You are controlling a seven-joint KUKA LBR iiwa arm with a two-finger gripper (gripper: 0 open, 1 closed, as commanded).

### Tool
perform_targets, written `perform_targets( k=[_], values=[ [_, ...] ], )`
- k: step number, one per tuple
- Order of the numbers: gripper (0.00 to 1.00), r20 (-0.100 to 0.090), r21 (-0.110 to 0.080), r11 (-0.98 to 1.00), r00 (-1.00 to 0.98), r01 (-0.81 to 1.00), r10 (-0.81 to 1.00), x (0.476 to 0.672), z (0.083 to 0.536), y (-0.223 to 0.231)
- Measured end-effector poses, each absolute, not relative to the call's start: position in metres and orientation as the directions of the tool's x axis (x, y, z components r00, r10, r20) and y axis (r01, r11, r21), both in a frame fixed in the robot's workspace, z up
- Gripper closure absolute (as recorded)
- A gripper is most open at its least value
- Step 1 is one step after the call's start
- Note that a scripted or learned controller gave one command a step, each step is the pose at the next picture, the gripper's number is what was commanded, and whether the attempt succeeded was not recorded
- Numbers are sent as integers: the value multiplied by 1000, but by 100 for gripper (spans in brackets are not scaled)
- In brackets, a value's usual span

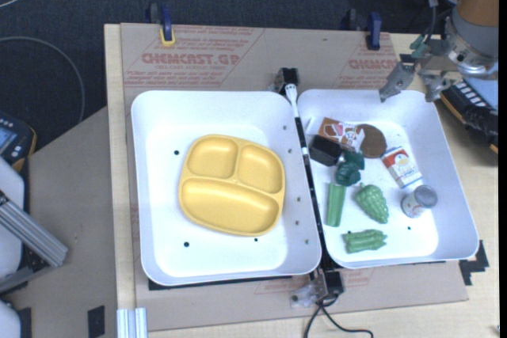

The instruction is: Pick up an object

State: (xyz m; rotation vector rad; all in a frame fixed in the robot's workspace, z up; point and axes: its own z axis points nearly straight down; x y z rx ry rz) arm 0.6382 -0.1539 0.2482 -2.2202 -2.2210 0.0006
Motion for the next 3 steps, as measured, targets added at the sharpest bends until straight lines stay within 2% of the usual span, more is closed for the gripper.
perform_targets(
  k=[1, 2, 3],
  values=[
    [0, 3, -13, -3, 3, 1000, 1000, 584, 146, -160],
    [0, 4, -11, -1, 1, 1000, 1000, 528, 97, -137],
    [100, -1, 3, -1, 1, 1000, 1000, 533, 112, -139]
  ],
)
